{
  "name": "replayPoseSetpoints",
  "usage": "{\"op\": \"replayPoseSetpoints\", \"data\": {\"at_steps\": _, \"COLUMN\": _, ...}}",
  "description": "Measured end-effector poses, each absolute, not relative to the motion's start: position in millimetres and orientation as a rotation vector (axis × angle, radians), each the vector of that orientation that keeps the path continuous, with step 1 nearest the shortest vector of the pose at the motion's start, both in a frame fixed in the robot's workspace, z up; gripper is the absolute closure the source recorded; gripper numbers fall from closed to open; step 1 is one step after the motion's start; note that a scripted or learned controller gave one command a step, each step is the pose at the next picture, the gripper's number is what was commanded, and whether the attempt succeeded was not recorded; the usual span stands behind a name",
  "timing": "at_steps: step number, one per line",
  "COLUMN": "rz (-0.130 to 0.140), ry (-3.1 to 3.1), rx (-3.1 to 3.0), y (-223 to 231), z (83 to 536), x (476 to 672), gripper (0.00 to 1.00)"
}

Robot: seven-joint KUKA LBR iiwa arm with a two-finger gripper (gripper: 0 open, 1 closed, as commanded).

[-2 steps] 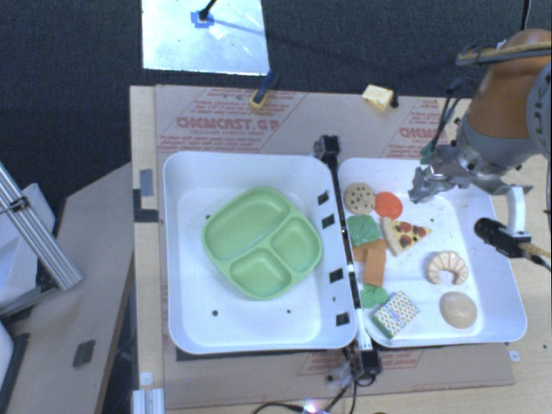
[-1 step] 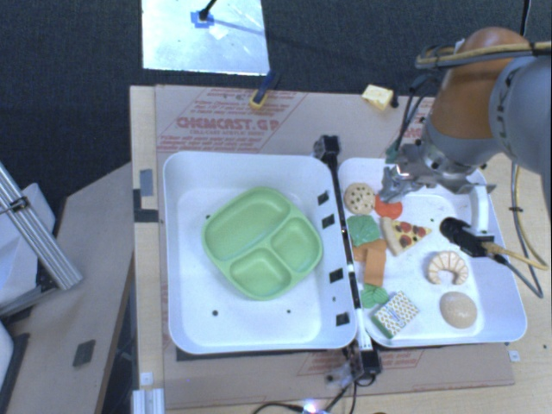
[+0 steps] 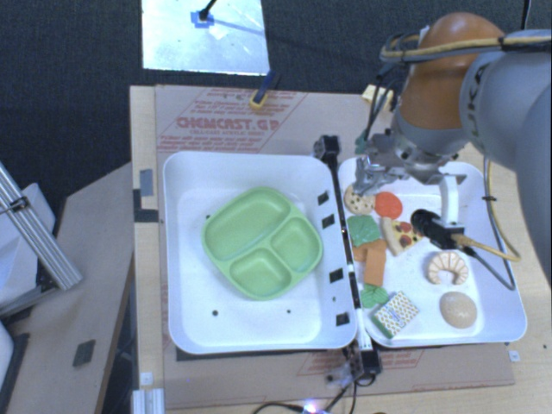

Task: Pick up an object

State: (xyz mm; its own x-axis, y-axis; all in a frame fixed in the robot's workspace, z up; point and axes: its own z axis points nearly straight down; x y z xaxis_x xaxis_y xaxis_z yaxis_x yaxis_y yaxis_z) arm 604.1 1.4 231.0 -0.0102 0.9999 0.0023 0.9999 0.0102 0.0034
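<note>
**A:** Starting from the near edge, we see the right bin (image 3: 509,322) crowded with toy food: a checked packet (image 3: 395,312) at the front, a beige egg (image 3: 458,309) beside it, then a croissant (image 3: 448,267), an orange block (image 3: 374,262), a green piece (image 3: 363,230) and a pizza slice (image 3: 399,235).

**B:** And the left bin (image 3: 185,317) carries 1 green divided plate (image 3: 262,242) with 3 compartments. Which step do we judge we are in?

**A:** The approach, we think. The gripper (image 3: 369,182) hangs low over the far left corner of the right bin, just above a round cookie (image 3: 357,201) and near a red tomato slice (image 3: 388,204). Nothing sits between the fingers that we can make out.

**B:** How wide are they?

**A:** We cannot tell; the wrist and its cables crowd that spot (the fingertips blur into the bin wall).

**B:** So the next move?

**A:** Likely a short drop onto the cookie, then a close. It lies flat, near the bin wall and close by the tomato slice, so the fingers would need room on both sides.

**B:** Any writing farther back?

**A:** On the board (image 3: 226,119) beyond the bins, red print reads roughly "CHEMCAST", with smaller lines beneath that we cannot read.
</note>
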Motion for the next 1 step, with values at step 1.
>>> {"op": "replayPoseSetpoints", "data": {"at_steps": 1, "rz": 0.001, "ry": 2.228, "rx": 2.214, "y": 7.8, "z": 220.0, "x": 606.9, "gripper": 1.00}}
